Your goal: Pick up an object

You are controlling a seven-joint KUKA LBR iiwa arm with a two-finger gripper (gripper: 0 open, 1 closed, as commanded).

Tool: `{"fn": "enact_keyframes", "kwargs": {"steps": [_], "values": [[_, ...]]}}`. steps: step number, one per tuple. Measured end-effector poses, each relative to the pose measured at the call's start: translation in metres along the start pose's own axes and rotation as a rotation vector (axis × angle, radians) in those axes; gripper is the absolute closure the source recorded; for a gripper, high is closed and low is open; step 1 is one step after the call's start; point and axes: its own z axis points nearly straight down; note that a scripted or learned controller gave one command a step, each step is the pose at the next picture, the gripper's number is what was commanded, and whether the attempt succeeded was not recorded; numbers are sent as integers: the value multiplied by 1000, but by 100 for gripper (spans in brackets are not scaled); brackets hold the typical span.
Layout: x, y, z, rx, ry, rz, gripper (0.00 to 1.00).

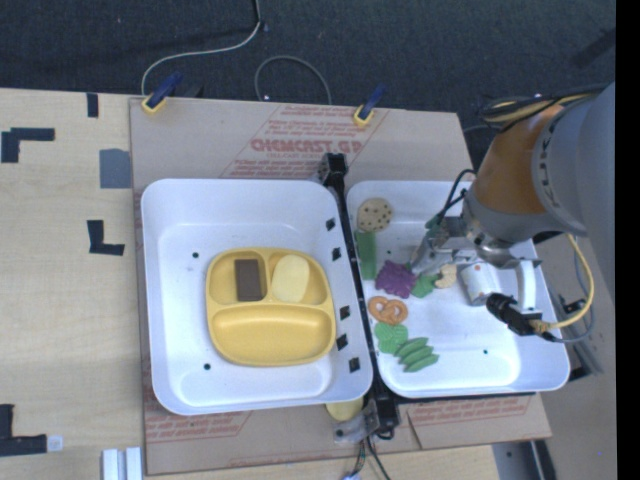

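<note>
The right bin [500, 368] holds several toy foods: a round cookie [375, 213], a green stick [366, 255], purple grapes [395, 279], a pretzel [388, 310], green pea pods [410, 352] and a small pale piece [446, 275]. My gripper [430, 260] reaches in from the right, low in the bin, just right of the grapes and above a green piece [424, 287]. I see nothing clearly held in it.
The left bin [170, 268] carries a yellow divided plate [270, 333] with a brown block [248, 278] and a pale yellow piece [291, 278]. A black clip divider [345, 268] runs between the bins. The arm body [520, 178] overhangs the right bin's far right side.
</note>
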Motion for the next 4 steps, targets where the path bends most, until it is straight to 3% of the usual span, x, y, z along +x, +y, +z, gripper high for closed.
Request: {"fn": "enact_keyframes", "kwargs": {"steps": [1, 2, 3, 4], "values": [[0, 0, 1, 1, 0, 0, 0], [6, 7, 29, 7, 0, 2, 0], [4, 12, 12, -11, -4, 3, 100], [68, 13, -75, 2, 4, -5, 100]]}}
